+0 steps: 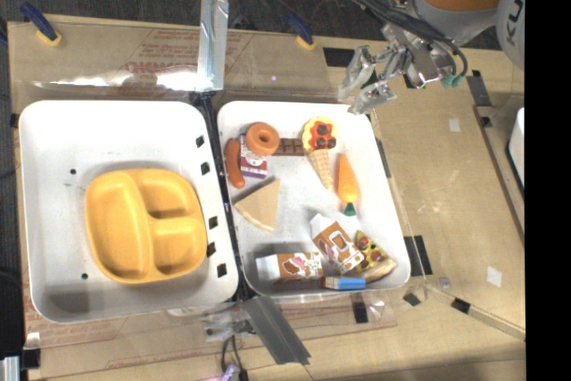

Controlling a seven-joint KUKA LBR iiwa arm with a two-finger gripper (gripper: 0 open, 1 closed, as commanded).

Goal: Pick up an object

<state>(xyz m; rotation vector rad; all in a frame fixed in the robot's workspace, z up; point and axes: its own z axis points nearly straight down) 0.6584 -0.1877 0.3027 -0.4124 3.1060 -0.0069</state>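
My claw (pixel 364 85) hangs above the far right corner of the right bin (pixel 385 192), just outside its rim, and it has hold of nothing. The two fingers (pixel 354 76) look spread a little apart, though at this angle I cannot say how wide. I judge I am parked high here so the whole bin stays in sight of the camera while a target is chosen.

Closest to me, just inside that corner, lies the ice-cream cone (pixel 318 147), its dark-spotted scoop toward me and its tip pointing down the bin. Just beside it on the wall side is the carrot (pixel 346 180), lying lengthwise along the rim. Either one would be the shortest drop for me, and the carrot's narrow body looks easy to pinch across, though it sits near the wall.

Farther left, the doughnut (pixel 262 138) rests on top of a small packet, with the sausage (pixel 235 161) beside it against the divider. The wedge of bread (pixel 259 206) lies flat in the middle. At the near end, well apart from me, the boxes (pixel 336 247), a pizza slice (pixel 375 260) and a marker (pixel 344 283) crowd together, which I would guess makes a clean grasp harder.

The yellow tray (pixel 145 224) sits alone in the left bin (pixel 45 156), probably too broad and flat for me.
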